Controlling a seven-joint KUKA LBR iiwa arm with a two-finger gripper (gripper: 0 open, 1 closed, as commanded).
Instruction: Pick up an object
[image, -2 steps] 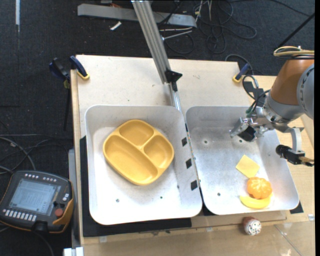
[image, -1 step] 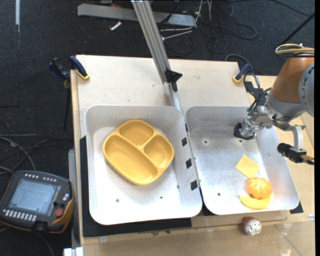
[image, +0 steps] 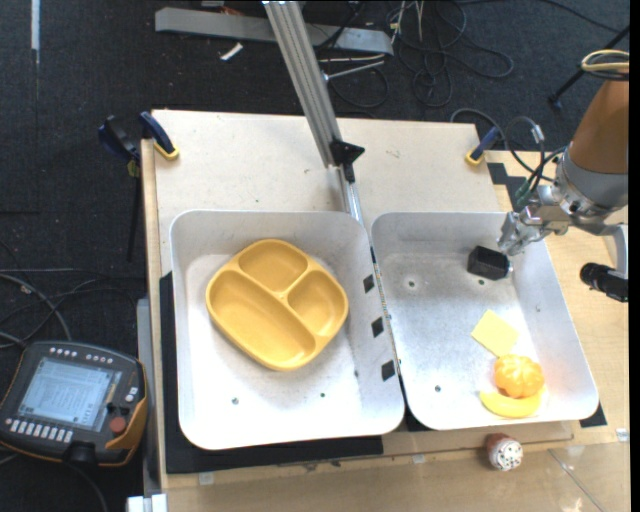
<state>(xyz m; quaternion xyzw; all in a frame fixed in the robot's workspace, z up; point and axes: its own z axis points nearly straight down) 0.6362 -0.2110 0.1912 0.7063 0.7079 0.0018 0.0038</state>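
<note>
pale bench (image: 260, 160), two white bins (image: 200, 400), dark floor (image: 70, 60)

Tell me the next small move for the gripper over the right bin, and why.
Probably lower straight down a little. The gripper hovers at the right bin's upper edge, just above and right of the small black block, the nearest object. The yellow square and orange lie farther off.

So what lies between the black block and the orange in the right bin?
In the camera view, a pale yellow flat piece lies between the black block and the orange; bare bin floor otherwise.
</note>
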